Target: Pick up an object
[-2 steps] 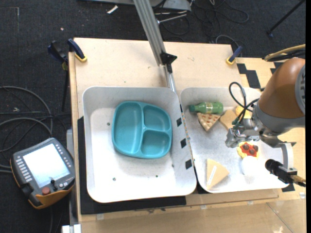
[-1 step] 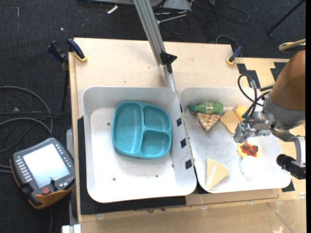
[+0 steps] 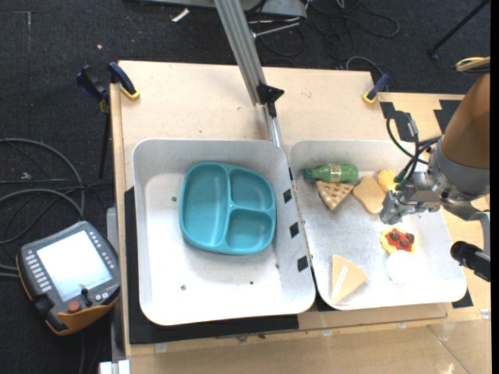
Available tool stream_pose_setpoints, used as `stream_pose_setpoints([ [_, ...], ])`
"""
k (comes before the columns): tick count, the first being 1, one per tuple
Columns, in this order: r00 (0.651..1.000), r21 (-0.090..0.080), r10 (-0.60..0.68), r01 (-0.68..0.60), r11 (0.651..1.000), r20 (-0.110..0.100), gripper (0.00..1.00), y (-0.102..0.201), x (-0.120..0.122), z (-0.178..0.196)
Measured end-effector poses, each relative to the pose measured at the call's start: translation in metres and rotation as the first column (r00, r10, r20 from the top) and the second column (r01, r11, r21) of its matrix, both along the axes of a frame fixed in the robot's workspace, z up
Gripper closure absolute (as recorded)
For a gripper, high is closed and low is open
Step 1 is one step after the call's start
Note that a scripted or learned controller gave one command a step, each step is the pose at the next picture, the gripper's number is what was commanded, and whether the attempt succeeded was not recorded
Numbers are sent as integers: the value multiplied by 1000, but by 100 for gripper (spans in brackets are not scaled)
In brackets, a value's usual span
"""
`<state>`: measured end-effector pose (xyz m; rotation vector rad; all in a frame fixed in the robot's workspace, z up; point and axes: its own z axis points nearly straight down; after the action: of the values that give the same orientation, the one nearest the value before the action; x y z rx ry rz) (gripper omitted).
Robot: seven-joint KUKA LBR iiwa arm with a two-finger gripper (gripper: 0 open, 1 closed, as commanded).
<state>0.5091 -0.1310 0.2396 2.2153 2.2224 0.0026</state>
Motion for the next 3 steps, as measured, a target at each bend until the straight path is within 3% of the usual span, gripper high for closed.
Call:
stream_pose_setpoints([
  [2,1000,3,6,-6,1000,-3,100,106,4,13],
  [3,1000,2,5,-5,1000,-6,100,157,13,-1],
])
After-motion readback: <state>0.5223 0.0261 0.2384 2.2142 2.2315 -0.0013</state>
